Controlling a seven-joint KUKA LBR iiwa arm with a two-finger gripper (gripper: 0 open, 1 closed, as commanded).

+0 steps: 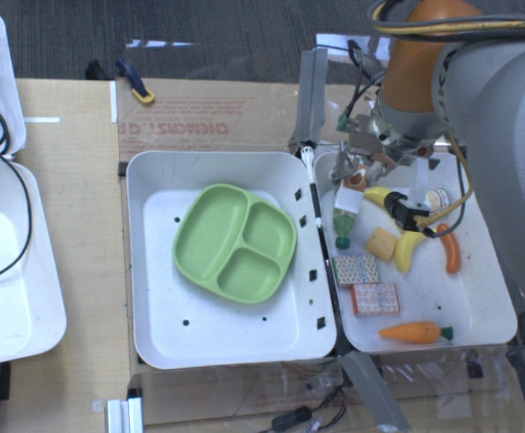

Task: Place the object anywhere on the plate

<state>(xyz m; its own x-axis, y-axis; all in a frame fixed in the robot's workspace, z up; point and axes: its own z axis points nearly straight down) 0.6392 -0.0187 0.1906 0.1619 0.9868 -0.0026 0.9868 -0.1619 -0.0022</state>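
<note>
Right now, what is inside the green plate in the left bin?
Nothing lies in the green plate: all three compartments show bare. The toys, including a carrot and a banana, sit in the right bin. The bin floor under the plate is covered.

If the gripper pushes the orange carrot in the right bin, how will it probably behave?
The carrot lies on its side, tapered and rounded, so it may roll or swing sideways. It looks like smooth plastic, probably light and slippery. Bare bin floor around it leaves room to slide.
</note>
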